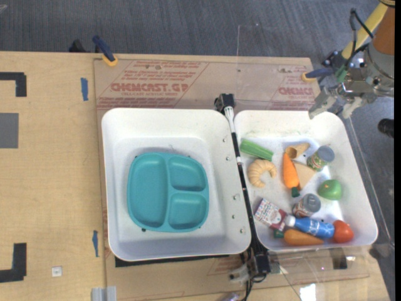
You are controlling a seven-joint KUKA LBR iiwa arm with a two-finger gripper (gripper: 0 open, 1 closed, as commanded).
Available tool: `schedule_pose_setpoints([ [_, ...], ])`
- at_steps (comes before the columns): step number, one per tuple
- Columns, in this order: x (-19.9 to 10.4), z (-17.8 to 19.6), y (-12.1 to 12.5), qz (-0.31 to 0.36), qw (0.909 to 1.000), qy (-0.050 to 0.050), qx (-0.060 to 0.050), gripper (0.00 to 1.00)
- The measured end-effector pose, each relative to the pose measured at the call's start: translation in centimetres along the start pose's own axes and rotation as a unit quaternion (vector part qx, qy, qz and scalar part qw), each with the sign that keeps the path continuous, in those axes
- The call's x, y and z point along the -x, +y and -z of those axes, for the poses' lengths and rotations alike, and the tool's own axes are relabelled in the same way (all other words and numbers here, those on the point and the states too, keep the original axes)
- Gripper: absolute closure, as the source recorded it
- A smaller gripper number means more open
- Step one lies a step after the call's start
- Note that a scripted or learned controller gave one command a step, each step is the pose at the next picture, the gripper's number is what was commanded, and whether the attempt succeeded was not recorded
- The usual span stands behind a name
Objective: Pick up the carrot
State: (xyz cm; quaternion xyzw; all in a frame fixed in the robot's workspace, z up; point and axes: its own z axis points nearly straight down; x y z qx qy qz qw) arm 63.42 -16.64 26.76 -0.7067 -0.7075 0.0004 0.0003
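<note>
On the cardboard-covered surface (50, 168), the carrot (289, 171) lies in the right bin (360, 187) between a croissant (260, 172) and a green pear (330, 189), while the claw (335, 105), fingers spread and released, hovers over that bin's far right corner.

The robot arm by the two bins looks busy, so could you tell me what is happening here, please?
The arm is after the carrot, which lies untouched in the right bin among toy food: a croissant, a green stick, small cans and a blue bottle. Its tool hangs near that bin's far right corner, holding nothing that I can see. The left bin holds a teal divided plate.
</note>
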Motion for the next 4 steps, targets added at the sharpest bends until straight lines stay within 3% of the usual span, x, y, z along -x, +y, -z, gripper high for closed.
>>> schedule_pose_setpoints([
  [1,-2.3,-11.2,-3.5,-0.011,0.9999,0.002,-0.004,0.00],
  [2,-4.6,-17.0,-3.4,0.014,0.9998,-0.003,0.012,0.00],
  [3,-4.7,-16.3,-3.4,0.014,0.9998,-0.003,0.012,1.00],
  [4,-12.1,-8.2,-7.1,-0.117,0.9931,0.001,0.002,1.00],
])
